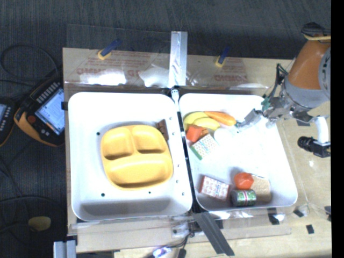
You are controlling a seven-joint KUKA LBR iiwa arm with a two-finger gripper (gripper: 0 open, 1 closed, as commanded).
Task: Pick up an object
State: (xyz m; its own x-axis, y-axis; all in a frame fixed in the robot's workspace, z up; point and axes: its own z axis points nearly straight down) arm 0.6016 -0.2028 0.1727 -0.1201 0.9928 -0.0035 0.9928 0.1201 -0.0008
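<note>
My gripper (244, 120) sits low over the upper part of the right bin (279, 160), tip pointing left toward the fruit cluster; can't tell how it's set, too small and blurred, and nothing visibly in it. Nearest target: the orange carrot-like piece (221, 116) just left of the tip, lying against the yellow banana-like pieces (200, 120) at the bin's top-left corner. Below those, a red-orange piece (194, 134) and a small patterned box (205, 143), packed tight. Well apart at the bin's front: another patterned box (214, 187), a red tomato-like piece (243, 180), a green can (243, 198), a tan block (262, 185). Risks, my guess: the cluster is crowded against the divider wall, so closing there may catch two items, or nudge the carrot away and come up with nothing; rounded fruit may slip out. My arm comes in from the right, orange band (307, 66) above the wrist, wrist angled down-left over the bin's rim. Left bin (80, 144) holds a yellow divided tray (137, 156), not in play. A handheld controller (45, 112) lies off the bench at left.
</note>
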